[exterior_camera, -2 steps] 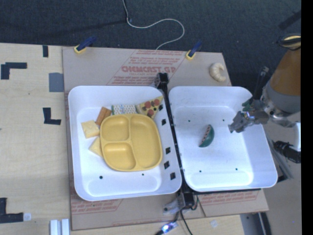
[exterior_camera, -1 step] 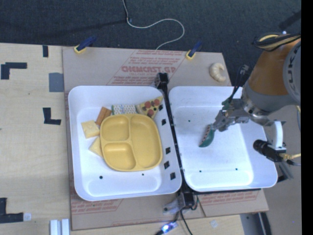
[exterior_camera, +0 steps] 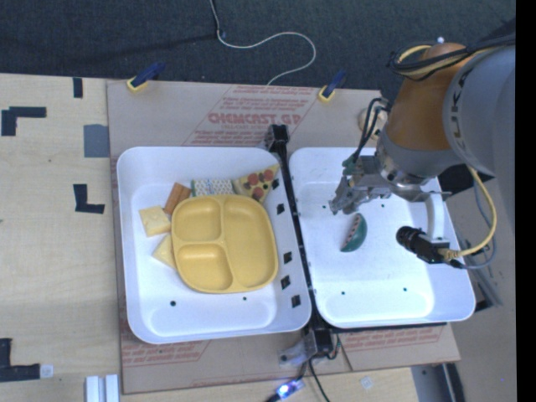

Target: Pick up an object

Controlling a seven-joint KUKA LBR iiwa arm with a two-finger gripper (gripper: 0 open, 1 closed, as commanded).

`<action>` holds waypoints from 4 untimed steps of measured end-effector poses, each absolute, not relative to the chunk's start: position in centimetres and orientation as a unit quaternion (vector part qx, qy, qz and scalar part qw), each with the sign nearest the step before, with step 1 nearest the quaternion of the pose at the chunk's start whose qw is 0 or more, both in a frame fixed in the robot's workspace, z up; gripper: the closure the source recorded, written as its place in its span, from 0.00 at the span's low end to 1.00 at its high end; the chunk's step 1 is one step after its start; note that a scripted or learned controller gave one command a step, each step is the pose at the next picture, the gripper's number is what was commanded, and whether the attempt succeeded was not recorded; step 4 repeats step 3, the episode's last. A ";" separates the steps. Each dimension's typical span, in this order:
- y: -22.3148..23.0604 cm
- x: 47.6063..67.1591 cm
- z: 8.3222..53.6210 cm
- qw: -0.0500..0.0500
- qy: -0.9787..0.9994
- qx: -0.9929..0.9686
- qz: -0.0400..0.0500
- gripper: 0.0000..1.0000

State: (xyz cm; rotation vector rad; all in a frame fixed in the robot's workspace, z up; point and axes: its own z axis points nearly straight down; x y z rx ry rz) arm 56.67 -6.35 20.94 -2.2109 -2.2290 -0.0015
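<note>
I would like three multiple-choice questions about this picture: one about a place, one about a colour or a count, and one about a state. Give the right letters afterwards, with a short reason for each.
1. In which bin does the watermelon slice lie?
A. the left bin
B. the right bin
C. on the cardboard outside both bins

2. What colour is the divided plate?
A. yellow
B. blue
C. red

3. How does the gripper stand to the watermelon slice?
A. it holds the slice high above the bench
B. it presses the slice against the divided plate
C. it is over the right bin, just above and left of the slice, which lies on the bin floor

Answers: 1 B, the slice rests on the right bin's white floor. 2 A, the plate in the left bin is plainly yellow. 3 C, the slice lies apart from the gripper, not lifted.
</note>
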 end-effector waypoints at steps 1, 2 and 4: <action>-0.3 57.4 20.9 0.001 -0.710 -0.704 0.000 1.00; 3.2 57.4 21.7 0.001 -0.709 -0.705 0.000 1.00; 2.8 57.8 21.4 0.000 -0.708 -0.706 0.001 1.00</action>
